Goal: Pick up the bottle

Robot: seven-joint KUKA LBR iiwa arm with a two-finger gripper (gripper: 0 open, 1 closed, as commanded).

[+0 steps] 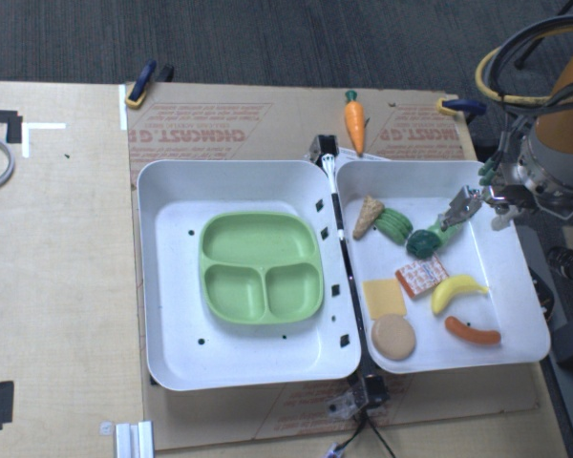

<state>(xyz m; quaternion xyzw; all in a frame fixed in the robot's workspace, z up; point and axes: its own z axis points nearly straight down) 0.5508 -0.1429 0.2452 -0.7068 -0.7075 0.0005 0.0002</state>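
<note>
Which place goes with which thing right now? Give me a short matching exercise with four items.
Things:
1. green three-compartment plastic tray
2. orange toy carrot with green top
3. curved yellow toy banana
4. round tan toy bun

Places:
A. on the cardboard behind the bins
B. left white bin
C. front left of the right white bin
D. right white bin, just above the red toy sausage

Pairs: 1-B, 2-A, 3-D, 4-C
</note>
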